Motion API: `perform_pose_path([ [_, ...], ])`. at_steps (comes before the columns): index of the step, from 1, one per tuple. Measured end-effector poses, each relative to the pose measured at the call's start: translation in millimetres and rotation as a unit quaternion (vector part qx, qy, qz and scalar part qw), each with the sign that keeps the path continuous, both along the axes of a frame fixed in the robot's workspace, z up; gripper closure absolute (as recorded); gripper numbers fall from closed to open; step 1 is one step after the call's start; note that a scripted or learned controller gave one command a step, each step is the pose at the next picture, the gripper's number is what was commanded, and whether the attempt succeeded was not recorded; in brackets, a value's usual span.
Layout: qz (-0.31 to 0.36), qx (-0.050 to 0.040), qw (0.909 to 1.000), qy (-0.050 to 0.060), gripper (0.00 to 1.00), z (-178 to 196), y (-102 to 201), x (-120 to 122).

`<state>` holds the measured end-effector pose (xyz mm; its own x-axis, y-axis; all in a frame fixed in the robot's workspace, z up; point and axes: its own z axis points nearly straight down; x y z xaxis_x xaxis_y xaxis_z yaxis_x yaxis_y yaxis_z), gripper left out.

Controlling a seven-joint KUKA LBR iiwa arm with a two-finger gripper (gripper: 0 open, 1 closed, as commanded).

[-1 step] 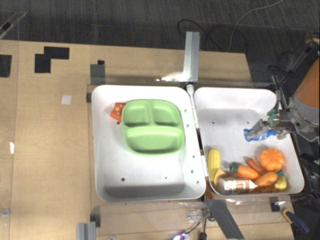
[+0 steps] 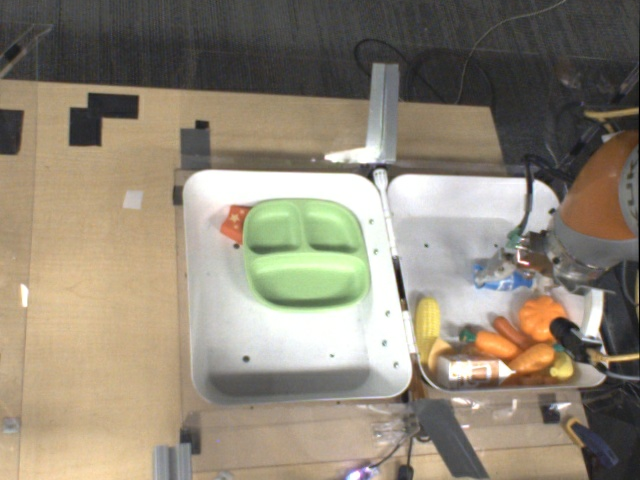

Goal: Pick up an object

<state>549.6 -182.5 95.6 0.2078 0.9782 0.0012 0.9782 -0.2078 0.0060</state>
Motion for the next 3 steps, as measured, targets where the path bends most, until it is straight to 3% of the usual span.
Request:
perform_pose_path([
  [1, 0.001, 0.0003, 1.0000, -0.002, 1.00, 10.9, 0.7, 1.5],
  [2, -0.040, -0.0004, 0.9992, 0.000, 1.00, 103.3, 36.3, 72.8],
  [3, 0.066, -0.0002, 0.9978, 0.001, 1.00, 122.0, 120.3, 34.1],
])
